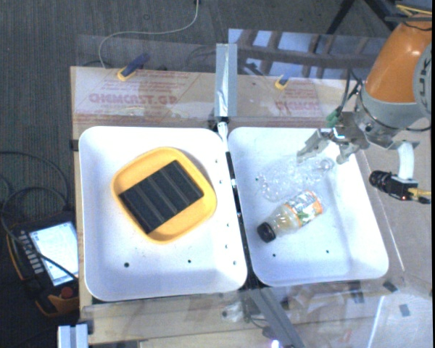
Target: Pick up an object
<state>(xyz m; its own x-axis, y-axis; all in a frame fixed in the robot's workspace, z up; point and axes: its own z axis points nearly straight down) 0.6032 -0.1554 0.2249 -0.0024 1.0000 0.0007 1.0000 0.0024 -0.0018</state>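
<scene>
A small plastic bottle (291, 218) with a black cap and an orange label lies on its side in the right bin (362, 256). Just behind it sits a crumpled clear plastic piece (284, 175). In the left bin (101, 267) rests a yellow dish with a black ribbed insert (164, 194). My gripper (326, 148) hangs over the far right part of the right bin, above the clear plastic and up-right of the bottle. Its fingers (309, 146) are spread apart with nothing between them.
A metal divider (225, 85) stands behind the seam between the bins. Two clamps (132, 65) sit on the board behind. Cables and a tablet (47, 249) lie on the floor at left. The arm's orange band (399, 56) is at top right.
</scene>
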